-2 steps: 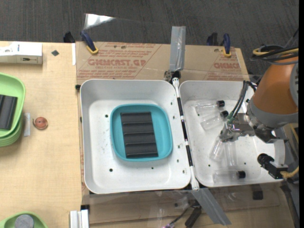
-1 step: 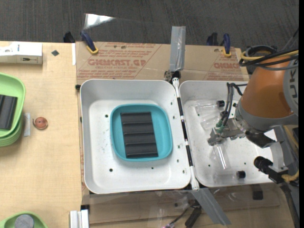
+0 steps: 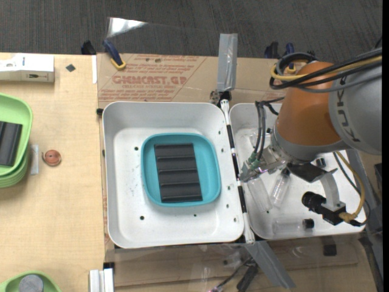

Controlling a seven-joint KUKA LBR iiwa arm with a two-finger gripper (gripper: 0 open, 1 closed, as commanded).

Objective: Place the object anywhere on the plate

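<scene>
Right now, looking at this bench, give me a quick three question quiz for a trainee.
1. True or false: the black object lies on the teal plate.
2. Which bin is the arm over: A left bin, B right bin?
3. Fill in: the plate sits in the ____ bin.

Key: 1 true. 2 B. 3 left.

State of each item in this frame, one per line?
Teal plate: flat in the left bin, carrying a dark ridged block.
Right bin: holds clear plastic pieces.
Arm: low over the right bin.
Tool: hidden beneath the wrist.
</scene>
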